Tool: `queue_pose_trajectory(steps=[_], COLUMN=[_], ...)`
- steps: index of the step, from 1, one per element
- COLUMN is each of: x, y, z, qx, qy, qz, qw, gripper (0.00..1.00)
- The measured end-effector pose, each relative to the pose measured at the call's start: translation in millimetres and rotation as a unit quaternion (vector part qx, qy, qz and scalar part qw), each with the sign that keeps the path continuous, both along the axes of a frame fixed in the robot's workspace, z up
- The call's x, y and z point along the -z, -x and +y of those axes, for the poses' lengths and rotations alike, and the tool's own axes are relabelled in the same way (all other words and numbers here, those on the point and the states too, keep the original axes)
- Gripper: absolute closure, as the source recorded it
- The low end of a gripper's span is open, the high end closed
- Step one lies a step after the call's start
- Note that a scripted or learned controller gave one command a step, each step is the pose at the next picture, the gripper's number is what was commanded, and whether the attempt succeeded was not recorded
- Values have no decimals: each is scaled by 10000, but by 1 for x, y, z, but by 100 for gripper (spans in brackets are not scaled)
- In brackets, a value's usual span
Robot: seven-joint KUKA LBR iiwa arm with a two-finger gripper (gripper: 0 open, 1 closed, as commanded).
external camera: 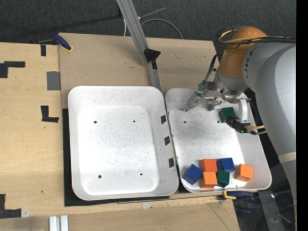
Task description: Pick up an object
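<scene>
Several small blocks lie along the front edge of the right bin (pixel 207 134): a blue block (pixel 192 173), an orange block (pixel 209 165), a second blue block (pixel 226 164), an orange one (pixel 209 179), a dark green one (pixel 222 177) and an orange one (pixel 244 172) to their right. My gripper (pixel 198 105) hangs over the back of this bin, far from that cluster. Its fingers (pixel 188 105) are spread open with nothing between them. A green block (pixel 226 113) sits just right of the gripper, beside the wrist's white part.
The left bin (pixel 115 138) stands next to the right one. A slanted metal rod (pixel 137 28) runs down to the bins' shared back corner. The grey arm (pixel 274 90) and its orange band (pixel 238 52) cover the right side.
</scene>
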State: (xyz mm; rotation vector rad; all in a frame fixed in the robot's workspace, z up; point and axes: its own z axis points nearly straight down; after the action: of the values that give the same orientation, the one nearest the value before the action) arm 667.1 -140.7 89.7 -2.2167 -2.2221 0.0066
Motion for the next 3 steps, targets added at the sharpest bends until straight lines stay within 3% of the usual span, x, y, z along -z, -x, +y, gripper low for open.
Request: queue_pose_trajectory(steps=[1, 3], x=[-12, -106], y=[-1, -6], z=[1, 12], qx=[-6, 1], qy=[3, -4], qz=[-17, -46], qw=[10000, 10000], gripper=[100, 100])
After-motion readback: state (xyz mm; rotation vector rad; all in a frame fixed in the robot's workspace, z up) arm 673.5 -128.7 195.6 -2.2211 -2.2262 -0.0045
